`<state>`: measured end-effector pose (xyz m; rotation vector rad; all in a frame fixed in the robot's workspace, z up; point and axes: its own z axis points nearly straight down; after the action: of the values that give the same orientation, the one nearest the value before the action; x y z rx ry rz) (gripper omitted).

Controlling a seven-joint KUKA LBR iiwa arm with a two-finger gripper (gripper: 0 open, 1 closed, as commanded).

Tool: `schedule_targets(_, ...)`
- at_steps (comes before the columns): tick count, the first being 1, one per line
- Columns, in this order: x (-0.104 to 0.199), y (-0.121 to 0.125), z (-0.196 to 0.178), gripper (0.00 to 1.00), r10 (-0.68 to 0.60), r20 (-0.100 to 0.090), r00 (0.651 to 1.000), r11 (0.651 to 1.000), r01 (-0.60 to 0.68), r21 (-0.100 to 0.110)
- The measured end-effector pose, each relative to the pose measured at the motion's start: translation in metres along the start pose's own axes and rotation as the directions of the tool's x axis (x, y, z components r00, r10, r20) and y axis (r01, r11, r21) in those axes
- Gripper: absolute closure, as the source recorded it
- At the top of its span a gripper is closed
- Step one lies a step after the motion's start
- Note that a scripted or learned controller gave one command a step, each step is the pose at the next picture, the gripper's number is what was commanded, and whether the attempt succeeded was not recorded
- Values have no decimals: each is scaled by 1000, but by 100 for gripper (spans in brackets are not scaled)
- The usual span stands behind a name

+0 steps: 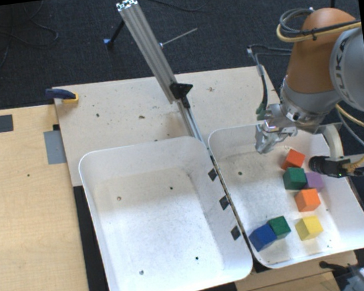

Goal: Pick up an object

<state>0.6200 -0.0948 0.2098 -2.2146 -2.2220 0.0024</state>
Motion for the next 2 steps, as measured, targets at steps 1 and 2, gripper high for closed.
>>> schedule_targets(1,47,-3,-12,100,0,-1,1000,1000,0,-1)
schedule_targets(2,95,-13,-4,100,0,0,1000,1000,0,2)
